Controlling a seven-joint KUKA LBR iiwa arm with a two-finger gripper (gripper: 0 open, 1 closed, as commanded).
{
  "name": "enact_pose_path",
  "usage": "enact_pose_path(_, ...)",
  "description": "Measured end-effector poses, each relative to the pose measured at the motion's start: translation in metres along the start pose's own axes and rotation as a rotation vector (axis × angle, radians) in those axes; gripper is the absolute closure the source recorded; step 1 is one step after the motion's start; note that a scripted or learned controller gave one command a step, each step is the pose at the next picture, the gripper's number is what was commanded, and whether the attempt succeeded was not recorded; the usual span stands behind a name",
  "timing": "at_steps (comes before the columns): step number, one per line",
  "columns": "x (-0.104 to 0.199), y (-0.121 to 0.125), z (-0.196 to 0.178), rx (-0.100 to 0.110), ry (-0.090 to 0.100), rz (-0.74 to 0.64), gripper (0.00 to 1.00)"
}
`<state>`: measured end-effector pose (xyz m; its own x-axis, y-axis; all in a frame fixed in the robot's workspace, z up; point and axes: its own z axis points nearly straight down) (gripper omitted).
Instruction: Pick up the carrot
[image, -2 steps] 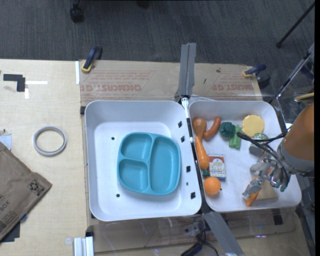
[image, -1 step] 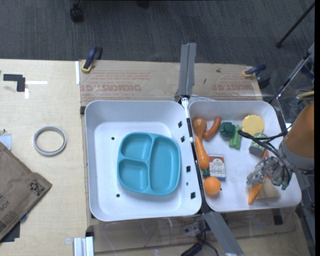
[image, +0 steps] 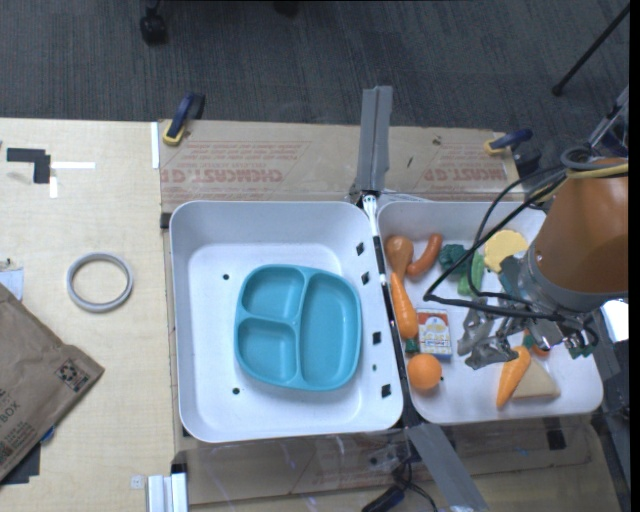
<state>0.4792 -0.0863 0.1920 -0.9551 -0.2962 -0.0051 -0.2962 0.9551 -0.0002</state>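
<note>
The orange-banded arm (image: 590, 235) hangs over the right bin (image: 580, 400); its gripper (image: 490, 345) sits at nine o'clock of a carrot (image: 512, 376), finger state unclear.

Flattened brown cardboard sheet (image: 340, 160) behind the two white bins: faded red print runs along it upside down from this view, reading roughly "CHEMCAST GP" on the left stretch and repeated on the right stretch, though the letters are too washed out to be sure. Brown paper package (image: 35, 385) at the left edge, well left of the cardboard sheet: black letters "BOX" readable, beside a small square code too fine to read.
</note>
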Motion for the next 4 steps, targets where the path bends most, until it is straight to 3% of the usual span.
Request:
enact_pose_path(1,0.0,0.0,0.0,0.0,0.0,0.0,0.0)
enact_pose_path(2,-0.021,-0.016,0.093,0.005,-0.009,-0.133,0.0)
enact_pose_path(3,-0.02,-0.021,0.09,0.009,-0.011,-0.679,0.0)
enact_pose_path(4,-0.008,-0.018,0.091,0.018,-0.017,-0.952,0.0)
